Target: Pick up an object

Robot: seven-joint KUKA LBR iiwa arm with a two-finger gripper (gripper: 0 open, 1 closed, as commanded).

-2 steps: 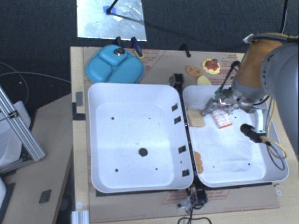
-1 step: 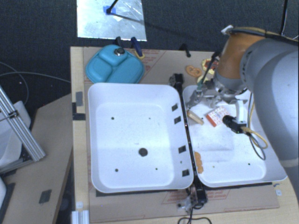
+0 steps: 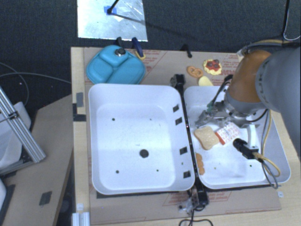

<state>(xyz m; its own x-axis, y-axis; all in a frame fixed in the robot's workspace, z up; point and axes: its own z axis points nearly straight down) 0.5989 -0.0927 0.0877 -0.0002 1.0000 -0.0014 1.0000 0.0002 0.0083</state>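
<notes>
Tan toast slice (image 3: 206, 137) (flat, in the right bin (image 3: 275, 149)) lies below the fingers (image 3: 210, 113), whose state is unclear.

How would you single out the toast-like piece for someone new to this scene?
Look in the right white bin, near its left wall. The tan toast slice lies flat there, beside a red-and-white packet. It is the plain beige, bread-shaped one.
</notes>
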